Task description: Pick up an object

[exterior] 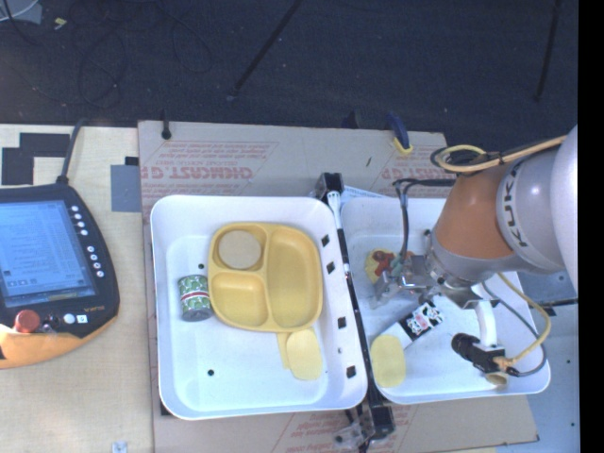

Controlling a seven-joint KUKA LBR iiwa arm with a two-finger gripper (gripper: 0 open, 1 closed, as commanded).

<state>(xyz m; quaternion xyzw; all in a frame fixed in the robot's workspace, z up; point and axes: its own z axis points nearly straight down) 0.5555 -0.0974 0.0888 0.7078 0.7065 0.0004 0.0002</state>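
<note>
Down in the right bin [528,385], gripper [392,286] low beside a small red-and-yellow object [379,262]; cannot tell how its jaws stand. Nearby, a black-and-white patterned piece [423,321] and pale yellow disc [388,360]. Over in the left bin [179,366], yellow divided tray [269,276], small green-banded can [194,296].

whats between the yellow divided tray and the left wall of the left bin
In the camera view, a small green and white can lies on its side there, touching the yellow divided tray at its left edge, inside the left bin.
</note>
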